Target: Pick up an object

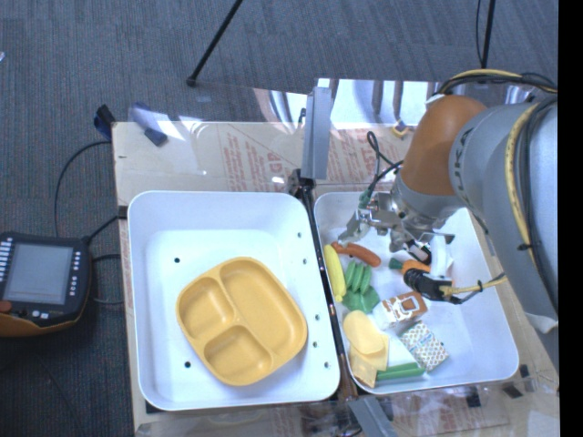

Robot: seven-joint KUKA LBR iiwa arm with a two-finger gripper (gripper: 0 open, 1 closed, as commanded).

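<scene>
Two shallow white bins stand side by side on the bench. The left bin (pixel 150 244) contains one yellow divided plate (pixel 241 319) with three compartments, lying flat and a little turned, near the middle of the bin floor.

The right bin (pixel 492 335) holds a group of small toy food items, mostly along its left side. A yellow banana-like piece (pixel 335 272) lies just beside the left wall, and green pieces (pixel 359 285) (they look like bean pods or peppers) are touching it on the right. Above them lies an orange-red sausage-shaped piece (pixel 358 254). Lower there is a pale yellow block (pixel 366 337), perhaps cheese or butter, with a green stick (pixel 401 372) near the bottom wall of the bin. Between these and the middle of the bin are a small box with a red and white label (pixel 404 308) and a packet with a checked pattern (pixel 424 347).

The grey arm (pixel 510 171) with its orange band comes in from the right, and the gripper (pixel 398 230) is low over the upper part of the right bin, just beside the sausage-shaped piece and a small orange and green piece (pixel 409 266). The jaws are seen from above among cables and metal parts, so I cannot tell if they are wide or narrow, and no item is visible between them.
</scene>
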